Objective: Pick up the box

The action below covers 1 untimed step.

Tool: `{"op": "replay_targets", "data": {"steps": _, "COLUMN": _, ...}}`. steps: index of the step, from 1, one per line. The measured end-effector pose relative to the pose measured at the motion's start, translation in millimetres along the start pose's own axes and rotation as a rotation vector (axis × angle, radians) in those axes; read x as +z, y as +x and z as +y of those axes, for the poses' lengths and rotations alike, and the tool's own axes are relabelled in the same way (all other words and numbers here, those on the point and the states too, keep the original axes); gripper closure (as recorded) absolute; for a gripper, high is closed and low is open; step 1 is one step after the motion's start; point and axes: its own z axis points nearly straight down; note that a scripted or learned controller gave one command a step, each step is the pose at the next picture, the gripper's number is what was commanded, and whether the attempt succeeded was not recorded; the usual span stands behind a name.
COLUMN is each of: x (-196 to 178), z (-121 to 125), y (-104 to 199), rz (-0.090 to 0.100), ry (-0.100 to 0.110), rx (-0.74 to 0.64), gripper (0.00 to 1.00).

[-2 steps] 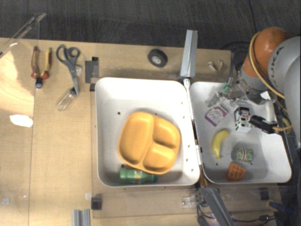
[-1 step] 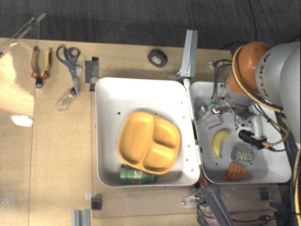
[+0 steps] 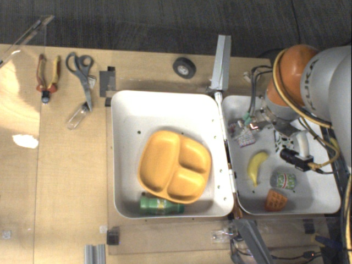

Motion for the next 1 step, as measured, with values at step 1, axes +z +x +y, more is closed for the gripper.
{"op": "replay_targets", "data": {"steps": 1, "x": -134.6, "z": -60.2, "y": 67.3, "rz": 0.007, "ry": 0.014, "rx": 0.135, "gripper": 1.00}}
